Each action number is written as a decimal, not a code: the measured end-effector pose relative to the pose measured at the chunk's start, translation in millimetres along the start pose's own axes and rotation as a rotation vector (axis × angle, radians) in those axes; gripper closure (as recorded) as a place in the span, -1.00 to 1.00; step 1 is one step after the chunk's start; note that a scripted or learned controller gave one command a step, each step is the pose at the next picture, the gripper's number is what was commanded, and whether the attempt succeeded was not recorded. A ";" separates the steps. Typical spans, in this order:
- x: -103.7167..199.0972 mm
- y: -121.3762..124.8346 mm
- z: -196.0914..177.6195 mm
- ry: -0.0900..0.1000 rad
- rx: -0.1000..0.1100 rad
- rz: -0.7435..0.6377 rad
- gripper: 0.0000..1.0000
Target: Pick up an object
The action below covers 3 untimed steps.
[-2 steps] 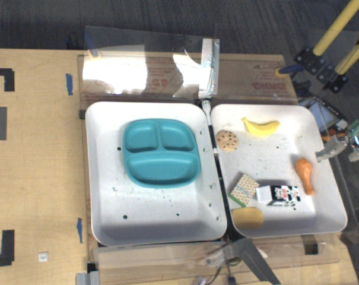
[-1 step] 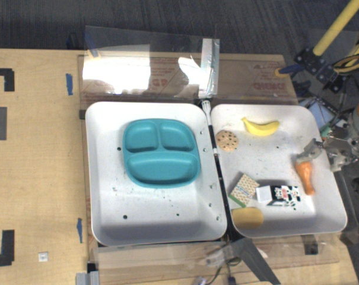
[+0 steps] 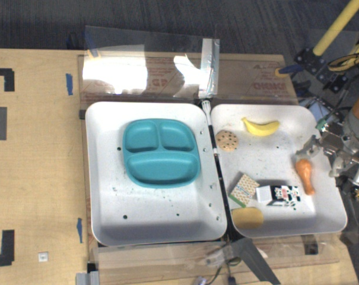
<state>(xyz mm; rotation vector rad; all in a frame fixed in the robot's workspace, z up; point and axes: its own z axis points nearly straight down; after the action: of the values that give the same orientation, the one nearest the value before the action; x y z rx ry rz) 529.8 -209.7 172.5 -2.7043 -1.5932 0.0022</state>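
**Gripper at the right bin's edge, beside the carrot**

Nearest the lower edge of the frame, a yellowish rounded piece (image 3: 248,217) sits against the front wall of the right bin (image 3: 330,218). Just above it lie a patterned card packet (image 3: 244,189) and a small black-and-white printed packet (image 3: 280,195), close together, scattered loosely as pick targets would be.

Higher, toward the right of the frame, an orange carrot (image 3: 305,176) lies lengthwise near the bin's right wall. The gripper (image 3: 330,150) comes in over that wall, just beside the carrot's upper end; whether its fingers are spread or closed cannot be told, and nothing is seen between them. The carrot seems the likeliest object for this try, being closest to the tool.

Further up, a speckled cookie (image 3: 226,140) rests by the divider, and a banana (image 3: 261,126) lies near the back wall.

In the left bin (image 3: 102,159), a teal divided plate (image 3: 161,152) sits centred and flat, well apart from the gripper.
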 end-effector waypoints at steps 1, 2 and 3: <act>43.7 -31.7 -58.6 0.002 -0.004 0.090 -1.00; -3.4 -52.4 51.1 -0.004 0.009 0.000 -1.00; 12.2 -8.2 84.8 0.013 0.000 -0.231 -1.00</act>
<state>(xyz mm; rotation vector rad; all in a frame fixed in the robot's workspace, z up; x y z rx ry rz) 528.3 -194.9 87.7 -2.4972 -1.8902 -0.0150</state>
